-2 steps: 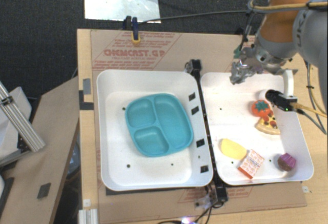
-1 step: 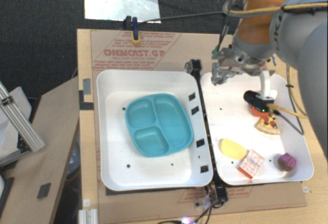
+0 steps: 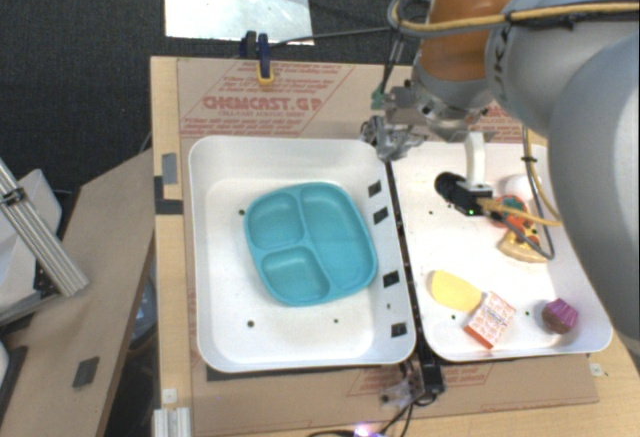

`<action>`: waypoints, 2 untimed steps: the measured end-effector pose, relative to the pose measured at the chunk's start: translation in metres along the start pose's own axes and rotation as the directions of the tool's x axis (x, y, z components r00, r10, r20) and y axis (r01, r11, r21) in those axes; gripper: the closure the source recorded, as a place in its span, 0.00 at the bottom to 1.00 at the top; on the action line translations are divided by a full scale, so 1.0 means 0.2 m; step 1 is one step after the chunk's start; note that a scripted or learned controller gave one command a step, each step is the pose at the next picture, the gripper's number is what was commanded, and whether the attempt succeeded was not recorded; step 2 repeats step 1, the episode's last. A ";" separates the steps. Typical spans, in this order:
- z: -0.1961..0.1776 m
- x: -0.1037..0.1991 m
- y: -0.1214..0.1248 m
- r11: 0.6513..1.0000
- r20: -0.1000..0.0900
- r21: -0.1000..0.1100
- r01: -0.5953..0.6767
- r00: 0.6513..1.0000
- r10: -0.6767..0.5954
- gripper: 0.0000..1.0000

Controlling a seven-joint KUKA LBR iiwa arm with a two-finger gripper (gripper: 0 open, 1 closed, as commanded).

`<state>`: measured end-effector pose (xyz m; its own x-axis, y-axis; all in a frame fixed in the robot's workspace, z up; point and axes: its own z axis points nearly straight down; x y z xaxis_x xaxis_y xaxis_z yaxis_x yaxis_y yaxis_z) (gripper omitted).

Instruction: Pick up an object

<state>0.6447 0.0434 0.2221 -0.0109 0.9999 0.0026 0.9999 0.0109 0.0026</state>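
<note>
Bench [image 3: 170,225]: we see two shallow white bins on it, side by side, touching along the middle seam.
Left bin [image 3: 215,325]: it holds one teal divided plate [image 3: 310,243], lying flat near the centre.
Right bin [image 3: 440,335]: it holds several small things, a yellow piece [image 3: 455,290], a red and white packet [image 3: 490,318], a purple block [image 3: 560,316], an orange and tan toy [image 3: 522,230] and a black object [image 3: 457,192].
Arm [image 3: 565,115]: it reaches in from the right, with the orange band high over the far part of the right bin.
Tool [image 3: 388,140]: it hangs at the far end of the seam between the bins, above the rim, well apart from all the small things.
Tool state: we cannot tell, because the fingers are too small and dark against the rim.
Step in hand: we judge that the approach is not finished, and nothing is picked up yet.
Nearest candidate: the black object, just beside the white post of the wrist, in the far half of the right bin.
Next move: we think the tool must shift over one thing in the right bin, come down straight, and close on it.
Risk: the packet and the yellow piece lie almost touching, so a grasp there may push one of them away.
</note>
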 end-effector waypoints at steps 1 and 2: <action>0.00 0.32 0.00 1.000 0.000 0.000 0.000 1.000 0.000 1.00; 0.00 0.32 0.00 1.000 0.000 0.000 0.000 1.000 0.000 1.00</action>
